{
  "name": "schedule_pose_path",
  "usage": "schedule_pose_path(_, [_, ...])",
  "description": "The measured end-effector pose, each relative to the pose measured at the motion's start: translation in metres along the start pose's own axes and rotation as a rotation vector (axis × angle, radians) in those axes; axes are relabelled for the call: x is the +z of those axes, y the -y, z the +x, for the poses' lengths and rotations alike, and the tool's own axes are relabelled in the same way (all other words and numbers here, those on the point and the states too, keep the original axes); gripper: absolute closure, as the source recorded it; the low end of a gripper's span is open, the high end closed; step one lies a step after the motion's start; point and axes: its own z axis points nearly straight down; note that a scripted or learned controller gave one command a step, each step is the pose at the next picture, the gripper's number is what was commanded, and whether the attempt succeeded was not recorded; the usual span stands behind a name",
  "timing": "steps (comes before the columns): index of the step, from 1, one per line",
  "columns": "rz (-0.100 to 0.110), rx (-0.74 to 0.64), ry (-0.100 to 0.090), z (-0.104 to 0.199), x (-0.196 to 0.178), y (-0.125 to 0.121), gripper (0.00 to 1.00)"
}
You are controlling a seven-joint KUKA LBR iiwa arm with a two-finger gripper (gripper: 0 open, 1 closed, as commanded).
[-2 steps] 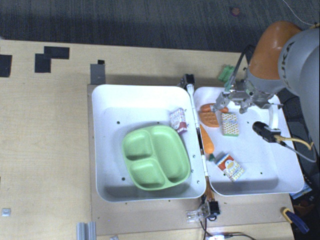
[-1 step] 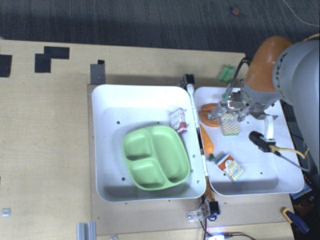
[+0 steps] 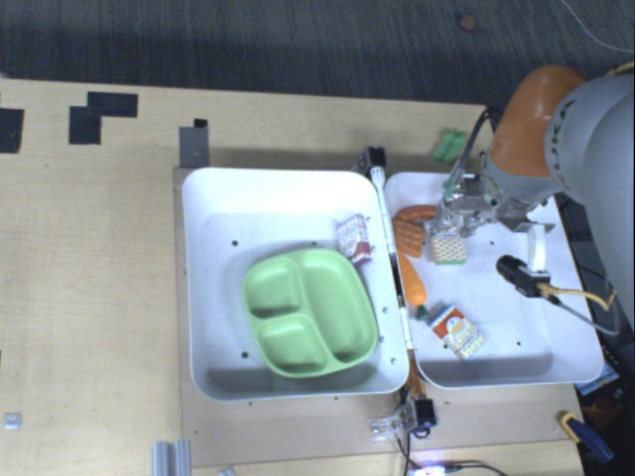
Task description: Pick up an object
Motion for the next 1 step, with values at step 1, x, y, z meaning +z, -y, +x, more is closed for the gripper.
schedule_pose_path(1, [0.013,0.000,-0.002,0.0582,-0.0924,0.0358,1.00])
